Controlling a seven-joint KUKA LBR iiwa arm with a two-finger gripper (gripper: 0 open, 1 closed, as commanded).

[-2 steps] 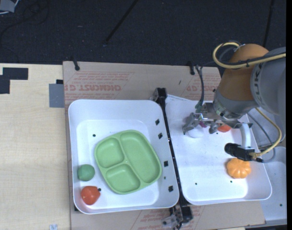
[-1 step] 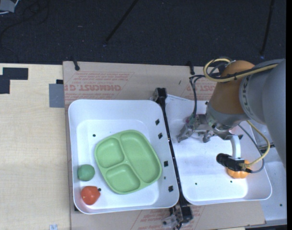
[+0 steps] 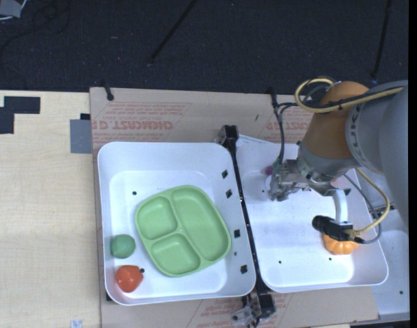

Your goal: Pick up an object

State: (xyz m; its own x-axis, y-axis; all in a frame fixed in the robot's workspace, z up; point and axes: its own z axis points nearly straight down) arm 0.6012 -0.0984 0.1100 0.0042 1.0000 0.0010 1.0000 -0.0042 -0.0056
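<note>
My gripper point(image 3: 279, 188) hangs low over the far left part of the right bin point(image 3: 297, 275), close to the divider between the bins. No object shows between its fingertips. An orange rounded object point(image 3: 343, 246) lies in the right bin's near right area, well to the right of the gripper and partly covered from above. A small pink-purple speck point(image 3: 268, 171) sits just beyond the gripper by the bin's far left wall. In the left bin point(image 3: 119, 162) lie a green ball point(image 3: 123, 245) and a red-orange ball point(image 3: 129, 278).
A light green divided plate point(image 3: 182, 230) fills the middle of the left bin. The black divider rail point(image 3: 239, 210) runs between the bins. The grey arm with its orange band point(image 3: 331, 132) covers the right bin's far right side. Brown cardboard lies under both bins.
</note>
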